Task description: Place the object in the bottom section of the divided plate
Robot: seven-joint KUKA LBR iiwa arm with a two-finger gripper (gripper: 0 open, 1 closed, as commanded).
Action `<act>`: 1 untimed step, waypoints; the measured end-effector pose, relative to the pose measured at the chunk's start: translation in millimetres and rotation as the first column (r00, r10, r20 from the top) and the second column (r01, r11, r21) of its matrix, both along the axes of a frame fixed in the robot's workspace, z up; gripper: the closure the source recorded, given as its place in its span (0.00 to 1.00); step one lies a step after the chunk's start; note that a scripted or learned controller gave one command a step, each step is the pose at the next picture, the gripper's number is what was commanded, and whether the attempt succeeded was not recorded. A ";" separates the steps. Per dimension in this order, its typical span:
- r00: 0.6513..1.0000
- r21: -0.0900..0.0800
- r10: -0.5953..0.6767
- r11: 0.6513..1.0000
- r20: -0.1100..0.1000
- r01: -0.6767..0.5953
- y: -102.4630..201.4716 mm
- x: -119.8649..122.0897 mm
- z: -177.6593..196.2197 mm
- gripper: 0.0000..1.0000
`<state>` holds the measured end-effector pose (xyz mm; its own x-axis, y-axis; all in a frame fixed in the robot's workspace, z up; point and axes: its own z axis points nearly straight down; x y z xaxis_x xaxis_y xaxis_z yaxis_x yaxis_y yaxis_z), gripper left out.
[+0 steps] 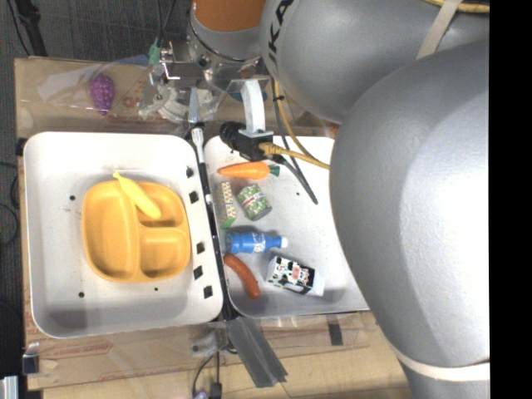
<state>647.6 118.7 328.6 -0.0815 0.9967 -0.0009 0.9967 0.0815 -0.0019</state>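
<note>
Yellow divided plate (104, 239) — the reference for every entry below; it sits inside the left bin (50, 306).

Item 1, task object (judged): a yellow banana-shaped piece (137, 196). It lies slantwise across the far part of the plate, one end over the far rim, the other reaching toward the plate's middle. It is not in the near, bottom section, which holds nothing.

Item 2, claw (193, 106): beyond the plate's far right corner, over the seam between the bins, well apart from the banana piece. Whether it is spread or pressed together cannot be told; nothing is seen in it.

Item 3, right bin (274, 312), to the right of the plate. Contents, far to near:
- carrot (243, 170)
- green packet (253, 201), with a pale striped strip (226, 202) beside it on the plate's side
- blue bottle (253, 242)
- sausage (243, 276)
- black-and-white carton (291, 275)

Item 4, desk beyond the plate's far rim: a purple lump (101, 92) under clear film.

Handling note — my judgement: the piece is slim and curved. Take it across its narrow width near the middle, lift it clear of the plate's ridges, and set it down lengthwise inside the bottom section so no end rides up on a divider.
</note>
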 end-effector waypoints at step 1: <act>1.000 0.000 0.001 1.000 -0.001 -0.001 0.5 -0.2 -0.3 0.00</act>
